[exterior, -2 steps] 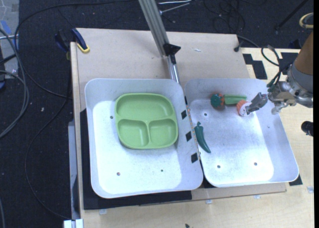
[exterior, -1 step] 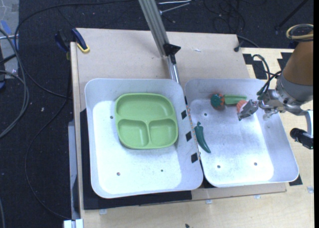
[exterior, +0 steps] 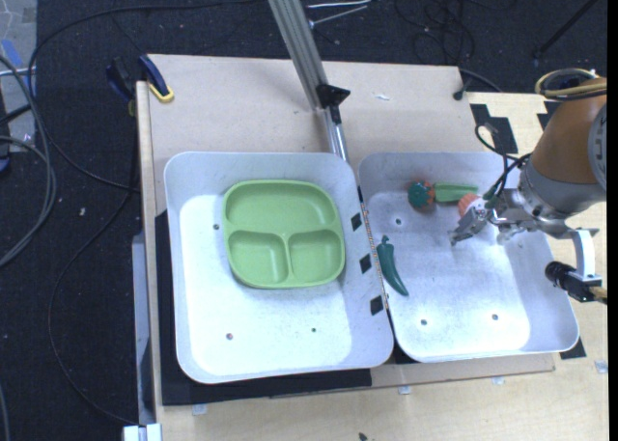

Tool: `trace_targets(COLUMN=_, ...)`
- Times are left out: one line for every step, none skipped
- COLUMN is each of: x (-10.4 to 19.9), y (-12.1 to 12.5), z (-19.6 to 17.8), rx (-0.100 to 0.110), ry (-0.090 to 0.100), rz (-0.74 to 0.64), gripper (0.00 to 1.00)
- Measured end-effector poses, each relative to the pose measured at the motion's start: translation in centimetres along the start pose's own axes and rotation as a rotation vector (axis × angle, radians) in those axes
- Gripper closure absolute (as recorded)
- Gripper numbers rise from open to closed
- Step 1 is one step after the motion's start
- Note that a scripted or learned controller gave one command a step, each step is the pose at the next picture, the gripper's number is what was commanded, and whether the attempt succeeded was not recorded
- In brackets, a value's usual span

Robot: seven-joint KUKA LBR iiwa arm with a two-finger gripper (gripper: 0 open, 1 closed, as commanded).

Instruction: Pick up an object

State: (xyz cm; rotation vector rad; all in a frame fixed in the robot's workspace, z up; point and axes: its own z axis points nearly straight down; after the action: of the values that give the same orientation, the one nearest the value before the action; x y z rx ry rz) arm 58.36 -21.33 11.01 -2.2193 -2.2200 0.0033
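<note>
Dark floor with trailing cables surrounds a pale wooden bench (exterior: 251, 101) bearing two shallow white bins. Left bin (exterior: 193, 333): a light green plastic divided plate (exterior: 285, 234), near its far edge. Right bin (exterior: 463, 323): a dark green pepper-shaped toy (exterior: 390, 266) along the left wall; a small multicoloured toy with a green stick and orange-red parts (exterior: 435, 194) by the far edge. The gripper (exterior: 470, 228) hangs just right of that toy, low over the bin floor; whether it is released or clenched, cannot tell. Judgement: nothing grasped yet. To pick well, centre over the toy and straddle its narrow axis.
</note>
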Motion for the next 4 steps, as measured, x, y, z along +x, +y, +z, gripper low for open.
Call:
trace_targets(x=0.0, y=0.1, z=-1.3, rx=-0.005, ry=-0.002, rz=-0.001, gripper=1.00)
trace_targets(x=-0.8, y=0.6, z=-7.4, rx=-0.010, ry=-0.003, rz=-0.001, gripper=1.00)
trace_targets(x=-0.5, y=1.2, z=-13.7, rx=-0.012, ry=-0.003, rz=-0.003, gripper=1.00)
trace_targets(x=-0.5, y=1.4, z=-17.1, rx=-0.009, ry=-0.003, rz=-0.003, gripper=1.00)
